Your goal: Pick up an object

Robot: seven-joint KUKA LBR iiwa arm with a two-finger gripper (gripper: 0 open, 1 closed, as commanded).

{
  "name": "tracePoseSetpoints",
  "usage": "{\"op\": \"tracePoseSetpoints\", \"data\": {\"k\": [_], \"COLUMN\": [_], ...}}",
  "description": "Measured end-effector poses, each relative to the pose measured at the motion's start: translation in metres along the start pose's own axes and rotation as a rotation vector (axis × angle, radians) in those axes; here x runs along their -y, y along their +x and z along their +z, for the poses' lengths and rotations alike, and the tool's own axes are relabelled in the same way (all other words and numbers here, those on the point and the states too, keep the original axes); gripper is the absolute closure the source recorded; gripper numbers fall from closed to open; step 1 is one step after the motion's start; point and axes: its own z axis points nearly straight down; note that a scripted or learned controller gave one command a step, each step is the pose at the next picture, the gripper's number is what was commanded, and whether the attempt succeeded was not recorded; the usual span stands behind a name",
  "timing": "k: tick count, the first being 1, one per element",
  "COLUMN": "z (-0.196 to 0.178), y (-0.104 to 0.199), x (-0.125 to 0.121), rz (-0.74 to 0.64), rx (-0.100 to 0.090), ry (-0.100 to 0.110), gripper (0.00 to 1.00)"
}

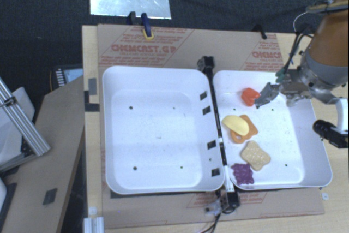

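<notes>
As you read the bench from nine o'clock across to three, you first log the left bin (158, 128), a shallow white tray with nothing for you to pick. Next comes the black divider (215, 128) where the two trays meet, and past it the right bin (305, 172), which holds all your stock. Item one, the purple piece (243, 173), lies at the bin's seven o'clock corner, close to the wall. Item two, the tan bread-shaped piece (256, 155), sits just up and right of it. Item three, the yellow piece (236, 124), rests on top of item four, the orange ring (244, 131); the two touch. Item five, the red-orange piece (250, 96), sits toward the bin's eleven o'clock and is the likeliest target, since the gripper (267, 96) hangs just beside it at its three o'clock. You cannot tell whether its fingers are spread or pressed together, and nothing is seen between them. Risks as judged from here: the gripper looks offset to the piece's side, so a straight descent could nudge it away, not straddle it; the rounded piece may squirt out of a closing pinch; and a slide toward the wall would leave you little clearance.
</notes>
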Motion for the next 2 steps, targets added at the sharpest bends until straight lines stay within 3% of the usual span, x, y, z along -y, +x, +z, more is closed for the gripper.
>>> {"op": "tracePoseSetpoints", "data": {"k": [1,2], "z": [-0.189,-0.259], "y": [0.033,-0.052], "x": [-0.018,-0.027], "rz": [-0.006,0.008], "rx": [0.001,0.006], "ry": [-0.021,-0.010], "gripper": [0.00,0.00]}}
